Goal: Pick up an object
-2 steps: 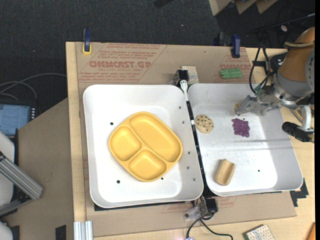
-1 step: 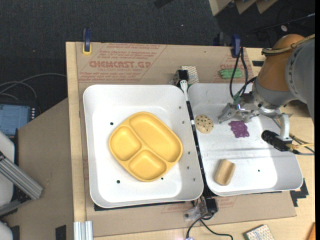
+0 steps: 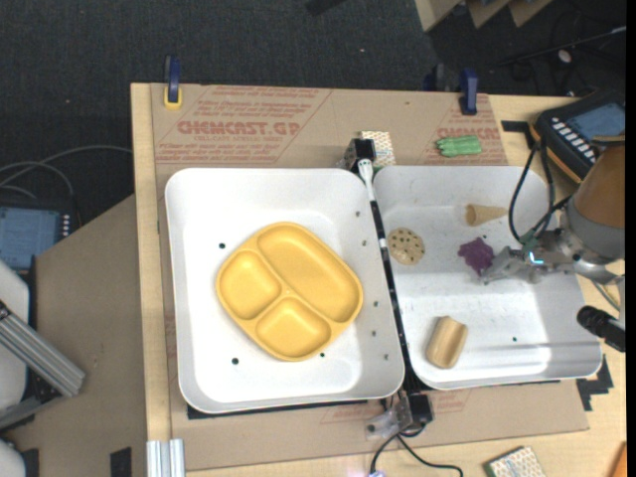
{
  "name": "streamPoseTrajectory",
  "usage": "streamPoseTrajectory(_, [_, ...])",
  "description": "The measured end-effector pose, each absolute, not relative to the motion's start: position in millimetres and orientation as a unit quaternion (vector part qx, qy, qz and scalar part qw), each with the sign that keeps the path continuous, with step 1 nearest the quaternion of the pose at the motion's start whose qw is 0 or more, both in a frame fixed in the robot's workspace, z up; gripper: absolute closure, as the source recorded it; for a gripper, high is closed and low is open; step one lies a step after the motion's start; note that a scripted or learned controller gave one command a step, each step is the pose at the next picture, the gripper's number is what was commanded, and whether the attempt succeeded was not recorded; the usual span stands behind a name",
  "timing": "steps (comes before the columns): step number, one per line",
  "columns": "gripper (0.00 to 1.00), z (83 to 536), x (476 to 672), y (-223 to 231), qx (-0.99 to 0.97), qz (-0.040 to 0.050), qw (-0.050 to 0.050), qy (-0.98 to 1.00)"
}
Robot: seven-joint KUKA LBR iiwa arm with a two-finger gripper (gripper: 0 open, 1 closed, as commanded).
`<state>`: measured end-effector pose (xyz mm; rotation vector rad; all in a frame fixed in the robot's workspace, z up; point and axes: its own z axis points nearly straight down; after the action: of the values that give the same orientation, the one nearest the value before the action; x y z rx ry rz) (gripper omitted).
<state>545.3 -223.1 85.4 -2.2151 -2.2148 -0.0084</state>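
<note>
The right bin (image 3: 556, 356) holds a round speckled cookie (image 3: 404, 244), a small purple object (image 3: 476, 254), a tan cone (image 3: 485, 214) and a tan cylindrical piece (image 3: 446, 342). My gripper (image 3: 509, 265) reaches in from the right, low over the bin, just to the right of the purple object and close to it. I see nothing held in it. The grey arm (image 3: 596, 217) rises behind it at the right edge.
The left bin (image 3: 189, 266) carries a yellow three-part plate (image 3: 288, 289). A green object (image 3: 459, 147) lies on the cardboard behind the right bin. A black cable (image 3: 519, 202) loops over the right bin's far corner. Blue clamps (image 3: 468, 95) hold the board's back edge.
</note>
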Motion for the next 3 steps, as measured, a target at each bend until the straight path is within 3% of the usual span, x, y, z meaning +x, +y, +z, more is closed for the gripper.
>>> streamPoseTrajectory(1, [0.00,86.1,661.4,-180.6,-0.704,-0.0021,-0.003,-0.710])
streamPoseTrajectory(2, [1.00,94.3,654.3,-184.4,-0.707,0.0028,0.004,-0.707])
streamPoseTrajectory(3, [1.00,217.2,599.0,-137.5,-0.707,-0.0002,0.000,-0.708])
